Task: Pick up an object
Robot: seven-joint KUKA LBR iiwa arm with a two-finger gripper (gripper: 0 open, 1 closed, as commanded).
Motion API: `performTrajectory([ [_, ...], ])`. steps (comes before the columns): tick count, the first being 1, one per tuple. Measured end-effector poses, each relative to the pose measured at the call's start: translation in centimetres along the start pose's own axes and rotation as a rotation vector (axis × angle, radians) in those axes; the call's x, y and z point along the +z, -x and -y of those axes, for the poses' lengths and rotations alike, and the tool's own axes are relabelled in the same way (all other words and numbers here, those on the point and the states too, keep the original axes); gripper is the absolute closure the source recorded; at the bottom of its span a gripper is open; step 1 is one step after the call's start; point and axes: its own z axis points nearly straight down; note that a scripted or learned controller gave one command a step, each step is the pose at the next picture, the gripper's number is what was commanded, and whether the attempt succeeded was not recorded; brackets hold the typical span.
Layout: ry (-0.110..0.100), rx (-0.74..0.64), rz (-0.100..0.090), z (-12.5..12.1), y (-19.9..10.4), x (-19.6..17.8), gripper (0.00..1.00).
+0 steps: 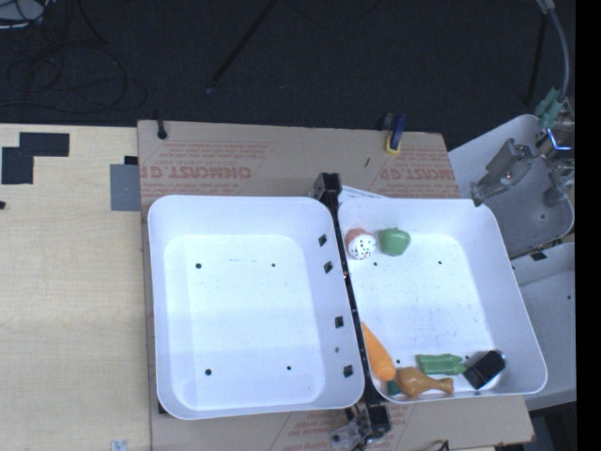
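My right bin (526, 341) is holding a spotted ball (361, 244), green piece (394, 241), orange carrot (377, 352), green strip (439, 364), brown toy (420, 381) and what is perhaps a black block (485, 369); left bin (155, 252) lying alongside.

A pale wood-grain bench (66, 280) fills the left side, with dark rectangular patches (33, 153) near its far edge. A brown cardboard sheet (282, 163) with red printing (reading upside down from here) lies on it. Beyond the bench the floor (282, 45) is dark, crossed by loose cables (84, 64). Lighting is even and shadows are soft.
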Motion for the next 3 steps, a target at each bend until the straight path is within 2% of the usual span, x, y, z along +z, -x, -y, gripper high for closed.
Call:
performTrajectory([
  [1, 0.000, 0.003, 0.000, 0.0, 1.1, 0.0, 0.00],
  [2, 0.000, 0.000, 0.000, 0.0, -0.1, 0.0, 0.00],
  [3, -0.017, 0.003, -0.001, 0.1, -0.7, 19.7, 0.00],
])
